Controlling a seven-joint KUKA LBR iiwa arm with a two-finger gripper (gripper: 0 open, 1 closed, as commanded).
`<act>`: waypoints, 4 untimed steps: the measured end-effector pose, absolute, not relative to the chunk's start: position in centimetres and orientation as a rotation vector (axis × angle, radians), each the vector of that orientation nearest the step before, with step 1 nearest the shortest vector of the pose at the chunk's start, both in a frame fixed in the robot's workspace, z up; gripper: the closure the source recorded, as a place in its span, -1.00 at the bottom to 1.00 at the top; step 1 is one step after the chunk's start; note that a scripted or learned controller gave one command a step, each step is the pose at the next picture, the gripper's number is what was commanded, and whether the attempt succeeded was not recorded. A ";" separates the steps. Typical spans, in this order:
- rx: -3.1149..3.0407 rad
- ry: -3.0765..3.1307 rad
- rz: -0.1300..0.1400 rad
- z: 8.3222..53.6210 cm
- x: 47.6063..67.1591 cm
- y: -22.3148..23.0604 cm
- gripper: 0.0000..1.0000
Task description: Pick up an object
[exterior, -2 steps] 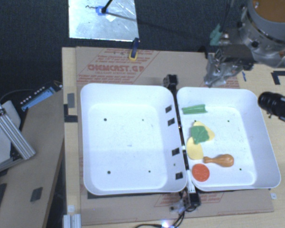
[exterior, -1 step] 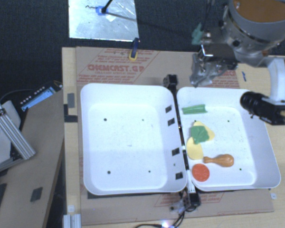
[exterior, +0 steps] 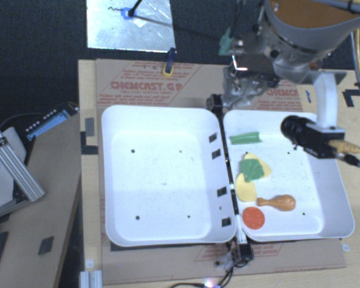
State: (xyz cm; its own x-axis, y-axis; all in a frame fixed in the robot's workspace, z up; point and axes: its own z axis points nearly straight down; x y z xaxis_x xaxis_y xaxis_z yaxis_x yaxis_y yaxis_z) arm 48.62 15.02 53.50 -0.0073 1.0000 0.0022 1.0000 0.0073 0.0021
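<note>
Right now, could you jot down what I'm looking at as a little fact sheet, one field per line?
setting: two shallow white bins side by side on a cardboard sheet
left bin: a few dark specks on its floor
right bin: holds all the items
items: green strip, green leafy piece lying on a yellow piece, brown pear-shaped piece, red-orange disc
arm: grey and orange, above the right bin's far edge
gripper: near the far rim, apart from every item
held: nothing seen
</note>
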 end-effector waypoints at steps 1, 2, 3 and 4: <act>-2.213 -2.229 -0.005 53.5 48.6 17.9 1.00; -2.214 -2.229 -0.005 53.5 48.6 21.4 1.00; -2.214 -2.228 -0.004 53.5 48.6 23.5 1.00; -2.218 -2.225 -0.003 53.5 48.6 23.4 1.00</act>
